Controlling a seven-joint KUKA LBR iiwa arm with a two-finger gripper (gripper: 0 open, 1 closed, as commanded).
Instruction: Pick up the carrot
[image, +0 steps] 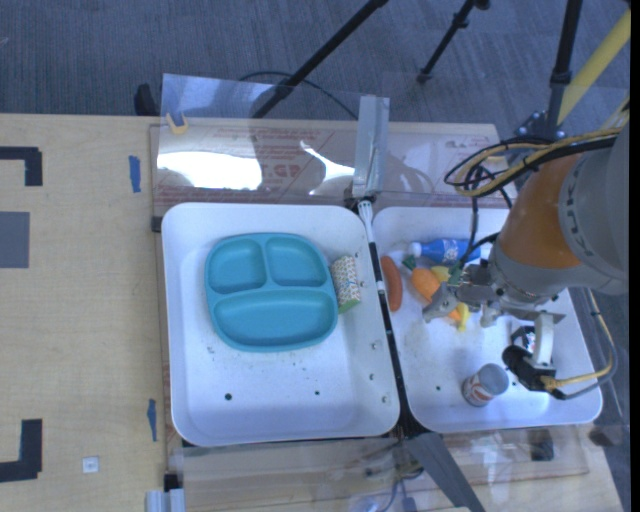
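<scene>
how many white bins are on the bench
2. The left bin holds a blue divided plate; the right bin holds the carrot and other small items, with the arm partly covering it.

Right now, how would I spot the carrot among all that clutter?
Look in the right-hand white bin, near its far left side beside the grey gripper. The carrot is the short bright-orange piece between the brownish-red sausage and the blue-capped bottle.
</scene>
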